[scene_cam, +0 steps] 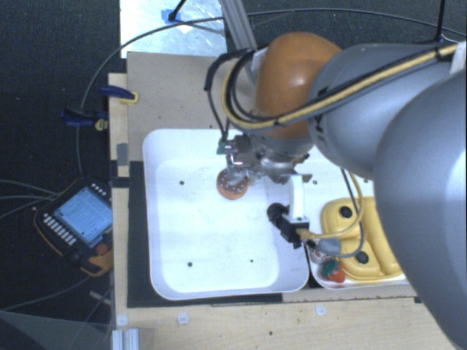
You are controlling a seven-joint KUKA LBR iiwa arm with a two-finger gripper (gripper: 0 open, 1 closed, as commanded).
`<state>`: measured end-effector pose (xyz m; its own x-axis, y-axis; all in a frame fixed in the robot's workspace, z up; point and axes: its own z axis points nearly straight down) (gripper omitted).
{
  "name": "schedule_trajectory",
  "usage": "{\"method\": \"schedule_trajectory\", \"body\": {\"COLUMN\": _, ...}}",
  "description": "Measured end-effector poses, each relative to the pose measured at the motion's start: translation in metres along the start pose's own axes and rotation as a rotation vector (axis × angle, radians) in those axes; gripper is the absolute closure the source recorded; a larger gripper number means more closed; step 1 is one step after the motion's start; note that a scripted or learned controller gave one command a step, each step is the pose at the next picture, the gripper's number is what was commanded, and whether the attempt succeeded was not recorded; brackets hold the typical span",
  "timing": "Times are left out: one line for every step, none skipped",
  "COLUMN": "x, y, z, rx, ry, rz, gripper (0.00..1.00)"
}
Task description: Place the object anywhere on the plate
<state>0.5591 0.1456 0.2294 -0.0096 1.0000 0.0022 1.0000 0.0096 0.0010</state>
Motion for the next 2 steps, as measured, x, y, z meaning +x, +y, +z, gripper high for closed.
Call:
{"method": "schedule_trajectory", "body": {"x": 0.0023, "y": -0.0143, "z": 0.0141, "rx": 0.003, "ry": -0.002, "rz": 0.005, "gripper": 1.00}}
{"method": "schedule_trajectory", "body": {"x": 0.0021, "y": -0.0137, "z": 0.0137, "rx": 0.001, "ry": -0.002, "rz": 0.006, "gripper": 0.00}}
